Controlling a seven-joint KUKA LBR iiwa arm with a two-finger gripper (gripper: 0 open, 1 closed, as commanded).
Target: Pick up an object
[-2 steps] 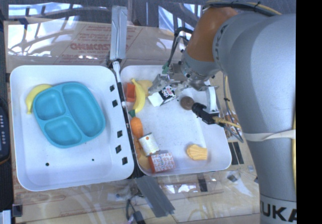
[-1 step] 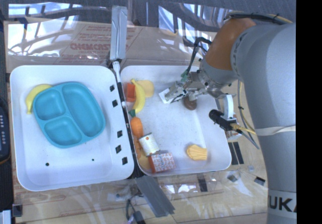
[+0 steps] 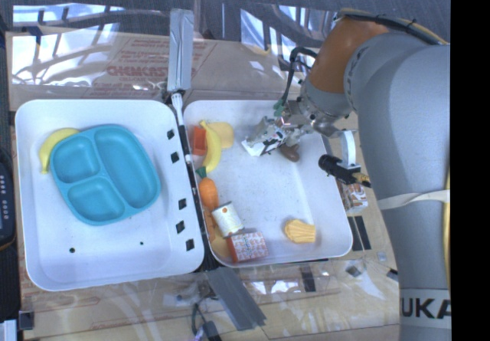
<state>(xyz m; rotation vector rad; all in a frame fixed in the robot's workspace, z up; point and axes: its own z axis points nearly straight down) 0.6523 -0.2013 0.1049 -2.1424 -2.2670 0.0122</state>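
Gripper is seen low over the right bin, near its top edge; how wide it is cannot be told. Toy food is piled by the left wall, a carrot included

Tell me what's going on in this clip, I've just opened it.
A grey KUKA arm reaches in from the right over the right bin, with its gripper low near the bin's upper middle. Whether it has hold of anything is hard to tell. Toy foods lie in that bin: a banana and a carrot along the left wall, a small red box and a yellow ridged piece toward the front. The left bin holds a blue divided plate with another banana beside it.
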